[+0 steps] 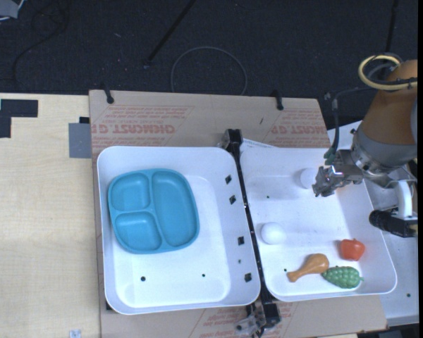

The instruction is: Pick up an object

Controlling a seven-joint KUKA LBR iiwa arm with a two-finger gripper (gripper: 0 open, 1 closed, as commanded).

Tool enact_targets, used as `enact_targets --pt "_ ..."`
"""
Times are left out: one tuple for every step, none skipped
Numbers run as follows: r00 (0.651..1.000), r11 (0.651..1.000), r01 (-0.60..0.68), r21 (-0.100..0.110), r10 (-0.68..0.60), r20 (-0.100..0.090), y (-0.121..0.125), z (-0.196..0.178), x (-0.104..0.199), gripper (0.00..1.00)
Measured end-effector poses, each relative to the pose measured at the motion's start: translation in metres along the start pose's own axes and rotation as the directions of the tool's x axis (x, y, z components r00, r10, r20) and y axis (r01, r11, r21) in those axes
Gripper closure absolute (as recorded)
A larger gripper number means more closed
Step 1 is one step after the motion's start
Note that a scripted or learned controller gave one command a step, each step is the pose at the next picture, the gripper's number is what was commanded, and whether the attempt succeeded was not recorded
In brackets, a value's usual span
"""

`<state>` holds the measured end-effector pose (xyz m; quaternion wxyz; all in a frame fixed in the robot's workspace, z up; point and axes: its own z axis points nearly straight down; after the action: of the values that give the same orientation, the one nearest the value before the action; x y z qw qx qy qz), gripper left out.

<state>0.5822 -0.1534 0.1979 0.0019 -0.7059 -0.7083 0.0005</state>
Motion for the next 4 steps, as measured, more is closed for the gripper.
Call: enact_targets --pt "1.0 1.0 -0.001 -0.002 0.001 0.002 0.01 -0.009 0.043 1.0" --pt "1.0 1.0 0.001 0.0 -0.001 0.0 0.018 -0.001 0.095 1.0" --pt "1.0 1.0 0.001 -0.002 -0.001 0.0 0.031 -0.015 0.145 1.0" --pt "1.0 1.0 0.0 -0.002 0.0 0.0 0.045 -0.014 0.193 1.0"
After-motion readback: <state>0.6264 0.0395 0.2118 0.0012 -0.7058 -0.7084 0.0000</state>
